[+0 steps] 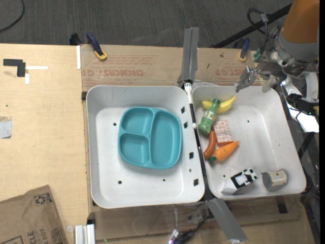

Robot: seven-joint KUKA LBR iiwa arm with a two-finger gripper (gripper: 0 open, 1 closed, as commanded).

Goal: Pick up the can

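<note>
Two bins: a left white bin [101, 151] and a right white bin [269, 136] sit side by side on the bench, their inner rims touching along the middle.
Bench: bare wood [35, 136] to the left, a flattened cardboard sheet [137, 65] under the bins' far edge, and a brown cardboard box corner [30, 217] at the near left.
Arm: grey with an orange band [304, 9], it enters from the upper right and hangs over the far right corner of the right bin.
Gripper: the gripper [249, 78] points down and left above the far rim of the right bin; its two fingers look slightly parted with nothing between them.
Plate: a teal divided plate [151, 137] with three compartments lies flat in the middle of the left bin.
Bottle: a green bottle [208, 118] lies tilted near the right bin's left wall, its cap touching a yellow toy banana [223, 104].
Carrot and sausage: an orange toy carrot [225, 151] lies just beside a red toy sausage [209, 144], below the bottle.
Carton: a small pink and white box [223, 132] rests between the bottle and the carrot.
Can: the can [274, 179], grey and lying on its side, sits in the near right corner of the right bin, well apart from the gripper.
Cow toy: a black and white block [244, 179] lies just left of the can.
Clamps: a blue and yellow clamp [96, 47] grips the cardboard's far edge.
</note>
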